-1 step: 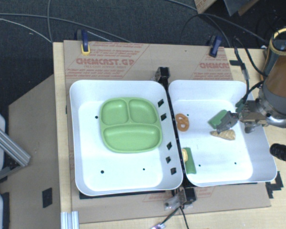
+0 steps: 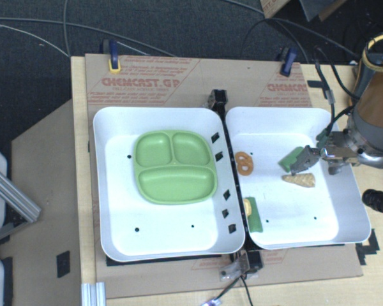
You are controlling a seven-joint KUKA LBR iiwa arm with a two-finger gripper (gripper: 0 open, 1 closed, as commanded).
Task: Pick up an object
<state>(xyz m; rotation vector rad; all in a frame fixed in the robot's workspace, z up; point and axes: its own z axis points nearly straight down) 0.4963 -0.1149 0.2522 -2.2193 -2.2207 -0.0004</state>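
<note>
The task names no single object, and the right bin (image 2: 345, 225) offers several: a dark green block (image 2: 292, 159), a tan wedge-shaped piece (image 2: 300, 180), a small brown pretzel-shaped item (image 2: 244, 163) and a green and yellow bar (image 2: 252, 214). Taking the right bin as the landmark, the dark green block lies tilted in its middle part, toward the far wall, and the gripper (image 2: 307, 160) sits right against the block's right end, low over the bin floor. Whether the block is between the fingers, and how the pincer stands, cannot be told from this slant, because the metal wrist parts and the block overlap. The tan wedge-shaped piece lies just below the block on the bin floor, near it. The pretzel-shaped item rests close to the bin's left wall, and the green and yellow bar lies along that same wall nearer the front corner. The arm (image 2: 372, 107) reaches over the bin's right rim, grey with an orange band. To the left of the right bin stands the left bin (image 2: 112, 215), touching it along a line of black clips, and it holds a light green divided plate (image 2: 175, 167) with three compartments. Both bins rest on a cardboard sheet (image 2: 147, 75) printed with red lettering, held at its far edge by clamps.
</note>
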